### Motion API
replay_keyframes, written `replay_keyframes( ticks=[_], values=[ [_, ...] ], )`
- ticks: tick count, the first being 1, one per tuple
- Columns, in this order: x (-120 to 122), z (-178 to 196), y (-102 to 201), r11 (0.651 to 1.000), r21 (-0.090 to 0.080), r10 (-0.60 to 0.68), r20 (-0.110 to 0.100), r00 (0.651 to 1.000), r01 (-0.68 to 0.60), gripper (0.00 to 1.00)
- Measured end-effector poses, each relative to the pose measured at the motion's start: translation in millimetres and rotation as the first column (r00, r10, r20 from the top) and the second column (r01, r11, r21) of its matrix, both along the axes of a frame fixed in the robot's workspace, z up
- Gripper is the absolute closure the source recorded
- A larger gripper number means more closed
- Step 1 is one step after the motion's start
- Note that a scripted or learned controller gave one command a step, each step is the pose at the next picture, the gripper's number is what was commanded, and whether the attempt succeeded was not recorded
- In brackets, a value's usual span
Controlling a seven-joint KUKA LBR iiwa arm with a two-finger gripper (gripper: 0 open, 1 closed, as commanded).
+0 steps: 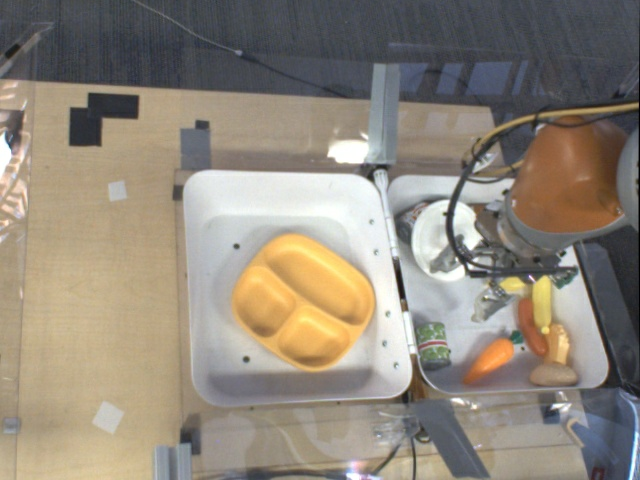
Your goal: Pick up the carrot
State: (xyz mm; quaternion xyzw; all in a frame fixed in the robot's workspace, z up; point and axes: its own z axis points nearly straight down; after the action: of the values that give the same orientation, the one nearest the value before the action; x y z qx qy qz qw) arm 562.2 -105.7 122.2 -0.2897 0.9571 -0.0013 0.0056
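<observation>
The orange carrot (489, 360) with a green top lies in the right bin (600, 368), near its front edge, tip pointing to the lower left. The gripper (492, 298) hangs under the grey and orange wrist in the middle of that bin. It is above and slightly behind the carrot, apart from it. Nothing shows in its grasp.
Next to the carrot are a small green-labelled can (433, 345) on the left, and a yellow banana (541, 303), a red piece (530, 328) and a tan piece (553, 373) on the right. A white bowl (437, 240) sits behind. The left bin (210, 368) holds a yellow divided plate (303, 299).
</observation>
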Motion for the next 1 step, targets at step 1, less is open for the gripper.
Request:
replay_keyframes(
  ticks=[1],
  values=[
    [-46.0, -32.3, 23.9, 0.964, -0.007, 0.264, 0.005, 0.964, -0.264, 0.0]
  ],
)
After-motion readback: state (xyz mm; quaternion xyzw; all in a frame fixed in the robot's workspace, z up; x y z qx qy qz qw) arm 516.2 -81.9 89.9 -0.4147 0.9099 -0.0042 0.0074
